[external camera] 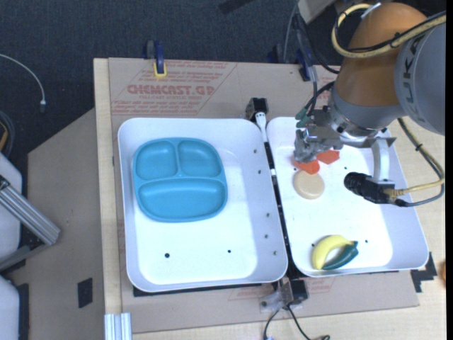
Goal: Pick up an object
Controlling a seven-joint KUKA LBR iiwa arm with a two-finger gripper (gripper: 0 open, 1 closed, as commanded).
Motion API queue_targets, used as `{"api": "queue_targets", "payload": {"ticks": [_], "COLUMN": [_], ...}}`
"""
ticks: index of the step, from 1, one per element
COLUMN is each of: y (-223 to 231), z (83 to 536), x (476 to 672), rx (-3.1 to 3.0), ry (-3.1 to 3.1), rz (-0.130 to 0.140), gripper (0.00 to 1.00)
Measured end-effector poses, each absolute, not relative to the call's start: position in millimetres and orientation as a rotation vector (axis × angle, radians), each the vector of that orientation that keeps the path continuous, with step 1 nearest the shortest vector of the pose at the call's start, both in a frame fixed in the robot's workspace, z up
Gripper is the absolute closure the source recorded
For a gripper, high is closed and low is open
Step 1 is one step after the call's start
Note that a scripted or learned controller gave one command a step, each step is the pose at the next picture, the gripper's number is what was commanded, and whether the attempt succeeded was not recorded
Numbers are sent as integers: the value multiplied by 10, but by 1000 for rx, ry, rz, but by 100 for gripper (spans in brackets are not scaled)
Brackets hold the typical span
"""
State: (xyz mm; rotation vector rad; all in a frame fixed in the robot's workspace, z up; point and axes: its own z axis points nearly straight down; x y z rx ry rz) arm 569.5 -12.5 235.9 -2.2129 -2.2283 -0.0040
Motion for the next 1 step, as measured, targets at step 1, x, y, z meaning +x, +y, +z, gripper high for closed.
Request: {"api": "queue_targets", "payload": {"ticks": [1], "y": [398], "z": [2415], "x": [5669], "rx": [-2216], "ry": [-2228], "rz": [-4], "gripper": [100]}}
